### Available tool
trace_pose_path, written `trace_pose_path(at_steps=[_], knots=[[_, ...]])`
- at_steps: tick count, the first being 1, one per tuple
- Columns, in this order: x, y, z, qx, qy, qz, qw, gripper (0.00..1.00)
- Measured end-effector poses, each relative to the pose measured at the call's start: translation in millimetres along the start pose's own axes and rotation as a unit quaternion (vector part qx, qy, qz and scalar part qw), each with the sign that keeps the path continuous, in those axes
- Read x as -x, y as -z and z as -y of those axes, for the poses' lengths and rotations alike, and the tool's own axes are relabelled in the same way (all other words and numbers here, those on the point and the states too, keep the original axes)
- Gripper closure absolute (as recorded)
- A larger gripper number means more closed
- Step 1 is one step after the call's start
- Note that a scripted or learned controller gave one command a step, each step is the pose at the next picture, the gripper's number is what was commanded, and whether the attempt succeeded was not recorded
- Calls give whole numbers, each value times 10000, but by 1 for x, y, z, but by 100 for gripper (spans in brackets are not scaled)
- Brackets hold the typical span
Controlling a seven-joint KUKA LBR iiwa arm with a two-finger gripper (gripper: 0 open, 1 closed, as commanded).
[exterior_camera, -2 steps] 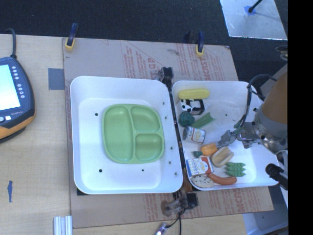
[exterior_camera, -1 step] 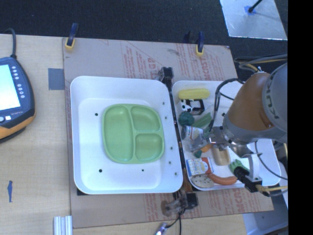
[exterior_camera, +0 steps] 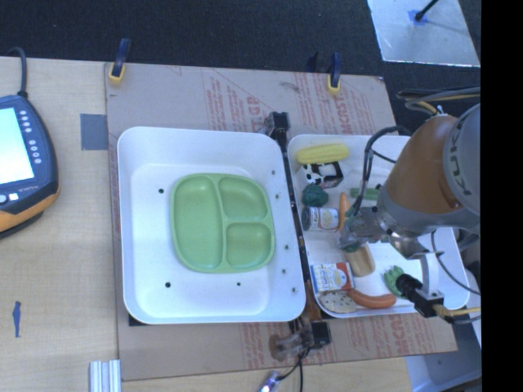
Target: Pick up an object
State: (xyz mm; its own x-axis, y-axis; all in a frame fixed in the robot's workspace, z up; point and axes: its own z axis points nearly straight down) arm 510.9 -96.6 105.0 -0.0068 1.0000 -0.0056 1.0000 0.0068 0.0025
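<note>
The grey arm with its orange band reaches over the right shallow white bin (exterior_camera: 299, 211), and the tool (exterior_camera: 356, 237) hangs low among the clutter there, near the bin's middle; whether it is spread or closed, and whether anything sits in it, cannot be told from this slanted view, since the wrist covers it. Judging by its position, the step in hand is the descent onto one piece, and doing it well means coming straight down over a single item with clear space on both sides, not onto a seam between two. The likeliest target is the small tan block (exterior_camera: 361, 261) lying just beside and below the tool, close enough that it may be touching. A small labelled can on its side (exterior_camera: 320, 218) lies just to the tool's left, with a dark green rounded toy (exterior_camera: 315, 195) and a black-and-white cow-patterned toy (exterior_camera: 324, 172) above it, and a yellow plastic corn cob (exterior_camera: 323, 153) near the far wall. Toward the near wall sit a white carton with red print (exterior_camera: 328, 278), an orange-red sausage (exterior_camera: 369, 300) and a green knobby toy (exterior_camera: 398, 278). The left white bin (exterior_camera: 131, 219) carries a pale green divided plate (exterior_camera: 221, 221), well apart from the tool.
</note>
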Motion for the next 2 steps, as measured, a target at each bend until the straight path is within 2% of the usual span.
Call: trace_pose_path(at_steps=[1,2], knots=[[33,51,-9,-29,-27,-31,10000,100],[33,51,-9,-30,-26,-32,10000,0]])
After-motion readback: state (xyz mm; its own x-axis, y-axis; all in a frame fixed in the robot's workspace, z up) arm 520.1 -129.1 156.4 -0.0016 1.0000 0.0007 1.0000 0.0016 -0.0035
